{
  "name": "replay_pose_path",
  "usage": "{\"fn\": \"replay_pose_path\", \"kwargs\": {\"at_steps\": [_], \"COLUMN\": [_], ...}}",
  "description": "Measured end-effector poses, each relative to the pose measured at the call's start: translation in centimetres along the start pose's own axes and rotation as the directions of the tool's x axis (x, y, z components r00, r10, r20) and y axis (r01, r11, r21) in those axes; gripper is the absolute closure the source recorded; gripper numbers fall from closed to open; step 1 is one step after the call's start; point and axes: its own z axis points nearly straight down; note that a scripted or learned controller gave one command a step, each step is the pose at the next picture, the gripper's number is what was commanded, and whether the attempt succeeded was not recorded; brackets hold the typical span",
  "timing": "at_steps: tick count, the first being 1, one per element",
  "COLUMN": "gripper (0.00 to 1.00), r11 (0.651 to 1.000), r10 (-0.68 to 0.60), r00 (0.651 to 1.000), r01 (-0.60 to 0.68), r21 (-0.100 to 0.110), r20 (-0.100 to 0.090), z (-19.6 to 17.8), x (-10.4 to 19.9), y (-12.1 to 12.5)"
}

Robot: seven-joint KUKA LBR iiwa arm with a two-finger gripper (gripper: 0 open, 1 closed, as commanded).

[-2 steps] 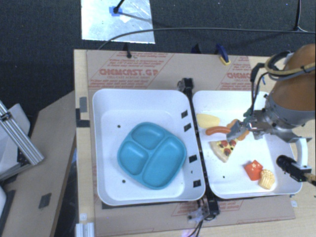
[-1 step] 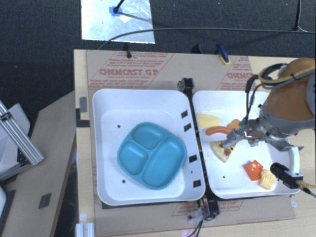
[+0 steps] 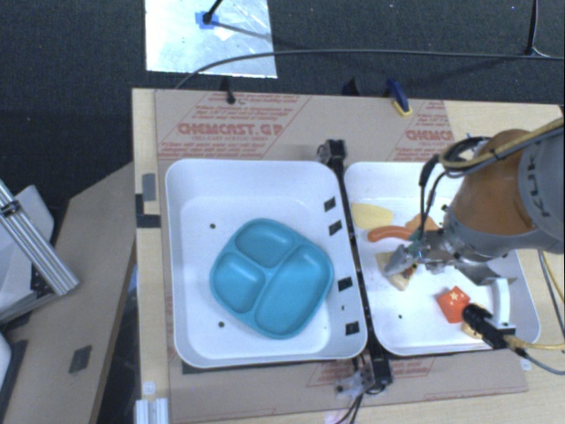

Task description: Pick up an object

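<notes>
The right bin [image 3: 397, 338] holds several small items. A pale yellow flat piece [image 3: 372, 214] lies near its back left. Beside it is an orange carrot-like stick [image 3: 387, 233]. A tan chunk [image 3: 400, 277] rests near the bin's middle, and a red-orange block [image 3: 452, 302] sits to the right of it. My gripper [image 3: 407, 258] hangs low over the bin, directly above the tan chunk and just in front of the carrot stick. The arm's orange band [image 3: 490, 197] hides the bin's right part.
The left bin [image 3: 190, 237] holds a blue divided plate [image 3: 271, 276]. A black divider [image 3: 346, 237] runs between the two bins. Brown cardboard [image 3: 265, 122] lies under both bins, and a shiny sheet [image 3: 210, 25] lies beyond the bench.
</notes>
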Motion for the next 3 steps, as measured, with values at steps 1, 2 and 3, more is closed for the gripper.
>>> {"fn": "replay_pose_path", "kwargs": {"at_steps": [1,2,3], "gripper": [0.00,1.00,1.00], "r11": [1.000,1.000,1.000], "r10": [0.000,-0.001,-0.002], "r00": [1.000,1.000,1.000], "r01": [0.000,0.001,0.002], "r21": [-0.003,-0.007,-0.009], "r20": [0.000,0.001,0.002], "z": [4.3,3.0,-1.9], "x": [0.0,0.0,-0.7], "y": [0.1,0.2,0.9]}}
